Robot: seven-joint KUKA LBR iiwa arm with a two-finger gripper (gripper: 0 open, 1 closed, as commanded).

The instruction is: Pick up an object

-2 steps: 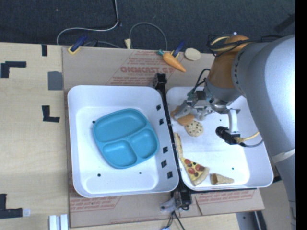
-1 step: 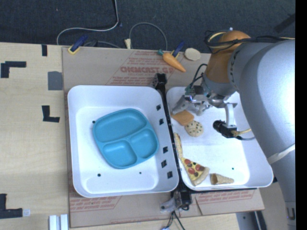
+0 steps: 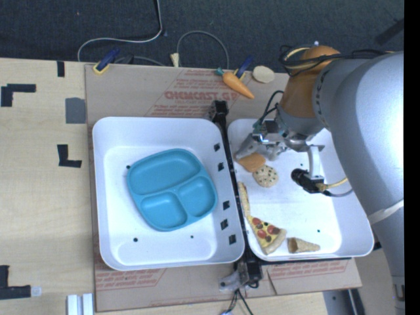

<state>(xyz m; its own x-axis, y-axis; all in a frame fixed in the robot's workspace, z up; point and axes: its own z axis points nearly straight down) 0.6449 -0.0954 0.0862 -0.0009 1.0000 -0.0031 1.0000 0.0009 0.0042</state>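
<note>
From my feed I see the arm (image 3: 367, 110) reaching in from the right, its grey body covering much of the right bin (image 3: 328, 241), with the orange band just above the wrist. The claw (image 3: 268, 141) is down in the upper left part of that bin, near the divider between the two bins. I cannot tell how it is set; the wrist hardware blocks my sight of its tips.

Just below and left of the claw lies a tan, toast-like toy piece (image 3: 251, 161), so close that I cannot say whether they touch. Beside that, slightly lower and to the right, sits a round chocolate-chip cookie (image 3: 265, 176), lying flat on the bin floor. Along the bin's left wall runs a thin yellowish strip (image 3: 244, 201), and at its lower end a pizza slice (image 3: 266, 233) with red toppings points toward the near corner. A small tan wedge (image 3: 302, 245) rests just right of the pizza, close to the near rim.

The left bin (image 3: 111, 143) holds a blue divided plate (image 3: 172, 189) with three compartments, lying flat near the middle.

Behind the bins, on the cardboard sheet (image 3: 190, 94) covering the worktop (image 3: 39, 176), I see a toy carrot (image 3: 237, 84) and, well apart to its right, a small pale round piece (image 3: 264, 74). Cables (image 3: 157, 25) loop across the dark floor beyond.
</note>
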